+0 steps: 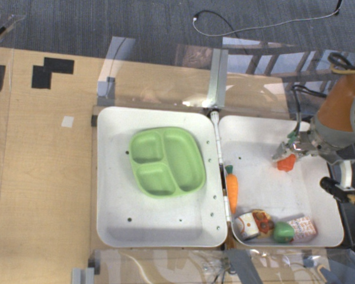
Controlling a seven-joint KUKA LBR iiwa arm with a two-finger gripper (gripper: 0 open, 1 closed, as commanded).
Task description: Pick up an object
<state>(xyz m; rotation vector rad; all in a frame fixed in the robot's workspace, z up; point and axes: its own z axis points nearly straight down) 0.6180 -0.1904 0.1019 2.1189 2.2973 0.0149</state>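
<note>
My gripper point(289, 155) hangs over the upper right part of the right bin point(253, 172), and its fingers stand apart, open. A small orange-red object point(286, 164) lies on the bin floor right at the fingertips, touching or nearly touching them; it does not look held. An orange carrot point(231, 192) lies along the bin's left wall. At the bin's front edge sit a small round jar-like toy point(253, 223), a green round fruit point(283, 232) and a pink patterned box point(303, 227).
The left bin point(114, 212) holds a green divided plate point(166, 161). A metal divider rail point(219, 164) runs between the bins. The grey arm with its orange band point(345, 106) comes in from the right, with black cables near it.
</note>
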